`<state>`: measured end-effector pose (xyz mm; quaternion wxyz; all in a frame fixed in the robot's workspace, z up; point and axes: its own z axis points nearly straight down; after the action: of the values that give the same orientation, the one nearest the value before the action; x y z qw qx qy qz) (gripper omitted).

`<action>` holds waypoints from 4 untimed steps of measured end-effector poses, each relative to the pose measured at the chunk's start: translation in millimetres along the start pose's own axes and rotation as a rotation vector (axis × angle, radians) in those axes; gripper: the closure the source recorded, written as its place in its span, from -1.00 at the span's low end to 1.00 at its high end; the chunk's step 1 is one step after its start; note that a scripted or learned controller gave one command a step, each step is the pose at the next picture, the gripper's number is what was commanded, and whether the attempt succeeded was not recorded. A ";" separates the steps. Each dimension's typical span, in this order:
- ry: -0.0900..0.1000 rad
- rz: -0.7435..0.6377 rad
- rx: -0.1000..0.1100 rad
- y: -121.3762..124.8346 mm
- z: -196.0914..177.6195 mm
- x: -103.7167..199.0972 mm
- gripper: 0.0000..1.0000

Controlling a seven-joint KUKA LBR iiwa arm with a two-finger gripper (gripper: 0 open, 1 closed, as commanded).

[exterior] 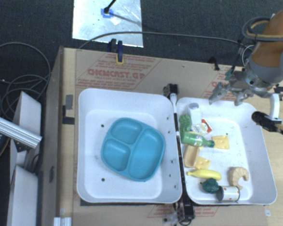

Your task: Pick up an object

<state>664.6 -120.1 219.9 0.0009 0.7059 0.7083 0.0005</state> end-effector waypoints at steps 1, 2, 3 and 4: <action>0.000 0.002 0.002 -71.5 71.0 -20.5 -1.00; 0.000 0.003 0.002 -120.5 95.0 -31.9 -1.00; -0.003 0.003 -0.017 -172.6 129.8 -3.8 -1.00; 0.000 0.001 -0.001 -87.2 133.3 -9.0 -1.00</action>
<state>577.7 -129.5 86.4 0.0012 0.7061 0.7081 0.0008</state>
